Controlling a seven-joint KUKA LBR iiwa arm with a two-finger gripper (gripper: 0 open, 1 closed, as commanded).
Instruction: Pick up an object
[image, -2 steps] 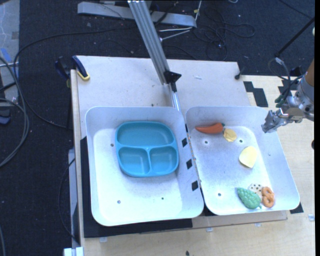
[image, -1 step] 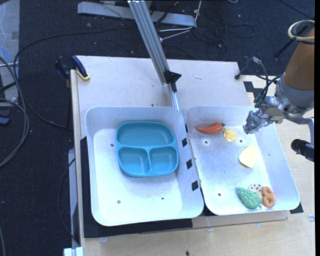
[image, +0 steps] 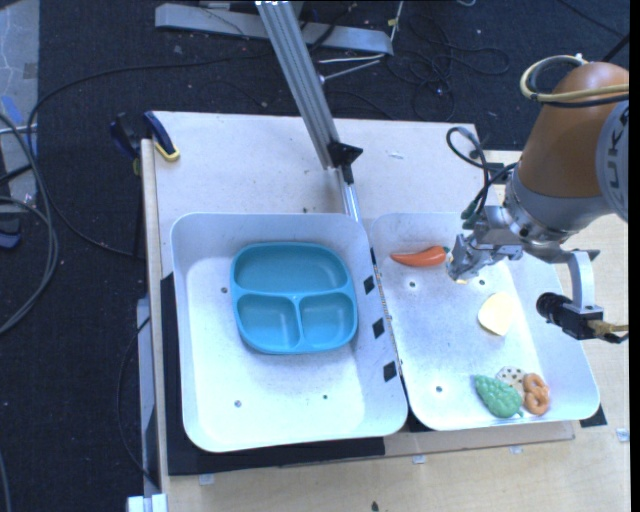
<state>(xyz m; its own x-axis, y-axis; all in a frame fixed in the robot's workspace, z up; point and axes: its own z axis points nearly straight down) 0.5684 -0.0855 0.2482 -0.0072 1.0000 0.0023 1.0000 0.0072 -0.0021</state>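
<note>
In the right bin (image: 440, 330) lie an orange carrot-like piece (image: 419, 257) near the back left, a pale yellow wedge (image: 497, 314) in the middle right, and a green lump (image: 498, 396) with a spotted cookie (image: 511, 377) and an orange pretzel (image: 536, 393) at the front right. My gripper (image: 463, 267) hangs low over the bin's back part, just right of the carrot piece and above-left of the yellow wedge. Nothing shows between its tips.
The left bin (image: 200, 390) holds a blue divided tray (image: 294, 297). A grey metal pole (image: 305, 85) slants down to the bins' shared back edge. Black clips (image: 380, 325) sit along the seam between the bins. A black knob (image: 558, 309) juts from the wrist at right.
</note>
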